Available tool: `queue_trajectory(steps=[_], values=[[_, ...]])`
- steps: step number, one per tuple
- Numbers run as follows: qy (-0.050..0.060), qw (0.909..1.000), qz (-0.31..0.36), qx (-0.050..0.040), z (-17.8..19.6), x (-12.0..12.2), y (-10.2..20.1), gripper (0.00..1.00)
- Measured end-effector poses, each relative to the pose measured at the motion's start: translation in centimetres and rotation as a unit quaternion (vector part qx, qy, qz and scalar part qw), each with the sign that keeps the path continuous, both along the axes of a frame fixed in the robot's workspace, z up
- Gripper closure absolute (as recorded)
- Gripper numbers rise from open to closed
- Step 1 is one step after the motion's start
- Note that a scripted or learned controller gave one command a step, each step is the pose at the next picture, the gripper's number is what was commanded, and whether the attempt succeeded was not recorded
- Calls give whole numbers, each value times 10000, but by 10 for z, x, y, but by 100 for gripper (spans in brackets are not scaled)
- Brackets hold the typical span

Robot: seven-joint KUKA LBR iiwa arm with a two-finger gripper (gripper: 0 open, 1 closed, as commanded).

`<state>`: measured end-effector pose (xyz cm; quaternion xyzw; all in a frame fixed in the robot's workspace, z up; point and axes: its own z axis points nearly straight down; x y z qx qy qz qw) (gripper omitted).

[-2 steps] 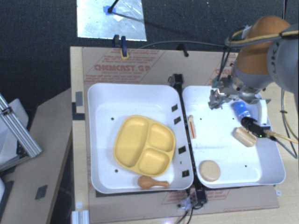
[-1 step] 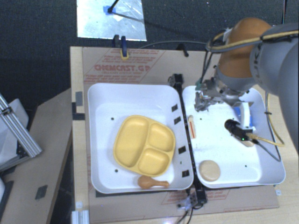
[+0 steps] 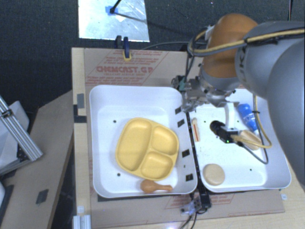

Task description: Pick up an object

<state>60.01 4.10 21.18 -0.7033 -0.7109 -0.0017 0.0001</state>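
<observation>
Yellow divided plate [image 3: 147,150] in the white left bin [image 3: 102,128]; beside it a tan drumstick [image 3: 155,186]; blue bottle [image 3: 247,116] and beige disc [image 3: 214,174] in the white right bin [image 3: 274,175]

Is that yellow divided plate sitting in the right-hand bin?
No, the yellow divided plate lies in the left bin, beside a toy drumstick.

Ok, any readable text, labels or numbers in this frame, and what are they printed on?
"CHEMCAST GP", red, on the brown sheet behind the left bin; last letters uncertain.
Smaller red print around it: too blurred to read.
Blue bottle in the right bin: no legible label.
</observation>
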Motion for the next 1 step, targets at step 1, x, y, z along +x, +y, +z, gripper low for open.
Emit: queue_trajectory(steps=[1], values=[[3,10000,-9,-6,10,-8,43,100]])
